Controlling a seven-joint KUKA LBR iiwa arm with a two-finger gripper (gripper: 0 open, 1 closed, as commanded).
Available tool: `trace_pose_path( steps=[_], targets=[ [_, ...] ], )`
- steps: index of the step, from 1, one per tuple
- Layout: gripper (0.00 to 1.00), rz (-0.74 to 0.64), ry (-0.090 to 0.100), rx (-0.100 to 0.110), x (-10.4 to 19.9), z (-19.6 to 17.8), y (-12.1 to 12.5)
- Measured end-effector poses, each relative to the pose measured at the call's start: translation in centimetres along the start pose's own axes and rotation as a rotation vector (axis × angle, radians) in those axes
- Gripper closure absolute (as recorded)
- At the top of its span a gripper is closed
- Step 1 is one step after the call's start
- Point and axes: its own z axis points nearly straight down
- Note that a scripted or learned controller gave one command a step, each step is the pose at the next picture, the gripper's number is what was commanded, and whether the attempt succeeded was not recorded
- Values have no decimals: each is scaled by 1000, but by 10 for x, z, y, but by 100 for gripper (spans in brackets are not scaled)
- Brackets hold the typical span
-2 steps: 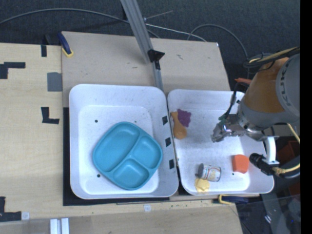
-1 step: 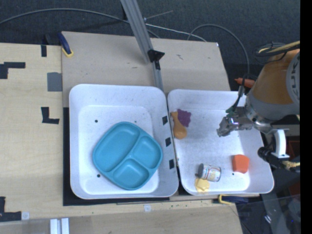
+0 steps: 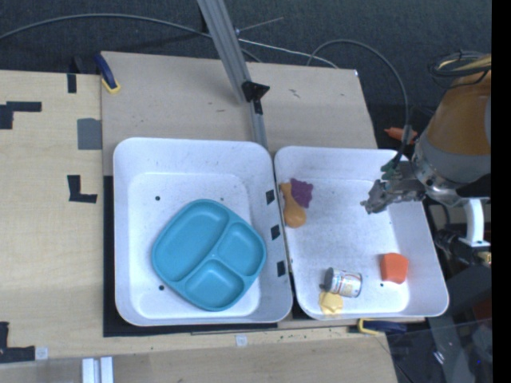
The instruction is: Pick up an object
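Where wooden bench (image 3: 48, 246) ends, dark carpet (image 3: 335, 14) carries cables (image 3: 359, 50).

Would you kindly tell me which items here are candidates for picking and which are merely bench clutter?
Pickable, in the right bin:
purple toy
orange-tan toy
small can
yellow piece
orange block

Lying about:
blue divided plate
clamp
cables

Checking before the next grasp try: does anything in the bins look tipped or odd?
The small can lies on its side near the right bin's front edge, touching a yellow piece. Nothing looks spilled or broken.
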Motion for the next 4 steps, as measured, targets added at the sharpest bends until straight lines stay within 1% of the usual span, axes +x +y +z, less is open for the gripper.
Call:
trace_pose_path(
  steps=[1,2,3,4],
  targets=[
    [100,-6,3,3,52,-10,4],
    [100,-5,2,6,100,1,4],
    [100,-7,3,4,157,-9,-1],
    [100,-5,1,7,211,5,0]
  ],
)
